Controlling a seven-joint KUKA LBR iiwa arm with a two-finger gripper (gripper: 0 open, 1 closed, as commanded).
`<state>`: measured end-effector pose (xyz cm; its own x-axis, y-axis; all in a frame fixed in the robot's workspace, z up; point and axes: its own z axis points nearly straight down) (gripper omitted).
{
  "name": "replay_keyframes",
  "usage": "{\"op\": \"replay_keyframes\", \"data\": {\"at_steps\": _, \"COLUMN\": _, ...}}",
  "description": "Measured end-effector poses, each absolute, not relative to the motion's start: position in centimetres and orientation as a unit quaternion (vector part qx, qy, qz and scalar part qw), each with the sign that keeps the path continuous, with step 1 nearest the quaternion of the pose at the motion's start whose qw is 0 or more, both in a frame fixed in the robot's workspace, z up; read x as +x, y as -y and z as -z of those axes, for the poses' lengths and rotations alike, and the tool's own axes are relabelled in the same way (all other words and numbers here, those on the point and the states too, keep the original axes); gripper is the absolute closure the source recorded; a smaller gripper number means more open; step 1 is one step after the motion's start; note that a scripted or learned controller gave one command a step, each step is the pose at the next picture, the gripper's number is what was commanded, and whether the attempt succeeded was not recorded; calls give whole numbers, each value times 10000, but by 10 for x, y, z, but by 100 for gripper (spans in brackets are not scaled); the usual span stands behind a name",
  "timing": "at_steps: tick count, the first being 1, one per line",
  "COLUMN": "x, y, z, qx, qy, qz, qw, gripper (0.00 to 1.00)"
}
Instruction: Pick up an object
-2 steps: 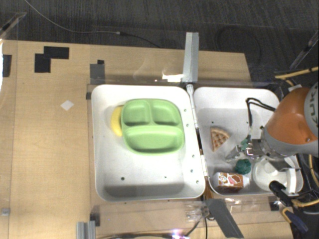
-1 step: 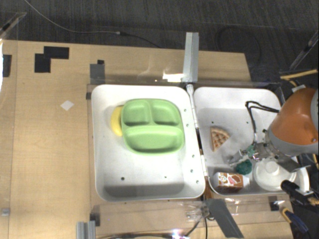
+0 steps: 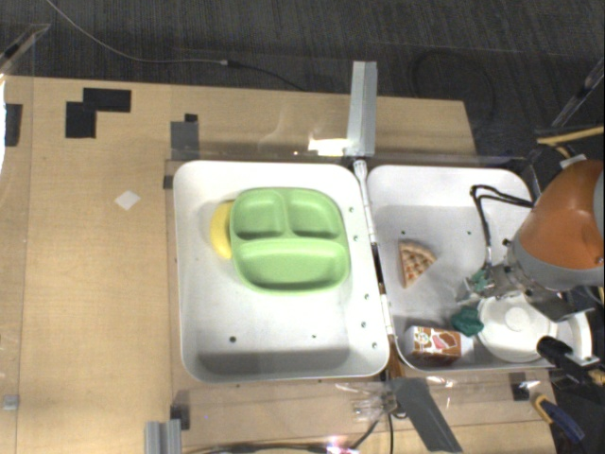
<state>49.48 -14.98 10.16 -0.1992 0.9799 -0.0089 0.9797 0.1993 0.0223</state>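
In the right bin (image 3: 425, 192) lie a tan waffle-patterned wedge (image 3: 416, 262), a small brown and white packet (image 3: 437, 342), a teal lump (image 3: 467, 323) and a white round dish (image 3: 515, 330). My gripper (image 3: 486, 281) hangs low over the right bin's right half, just above the teal lump and the dish and to the right of the wedge. The arm's orange band (image 3: 567, 221) hides the bin's right wall. A green three-part plate (image 3: 287, 237) rests in the left bin (image 3: 203, 282), partly covering a yellow object (image 3: 220, 232).
A black cable (image 3: 484, 218) loops from the arm across the right bin. The ridge (image 3: 371, 253) between the two bins runs just left of the wedge. A grey metal post (image 3: 362, 107) stands behind the bins.
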Motion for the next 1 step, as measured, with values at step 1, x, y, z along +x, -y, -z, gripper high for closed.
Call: {"op": "replay_keyframes", "data": {"at_steps": 1, "x": 492, "y": 137, "z": -91, "qx": 5096, "qy": -8604, "qz": -16, "qw": 90, "gripper": 100}}
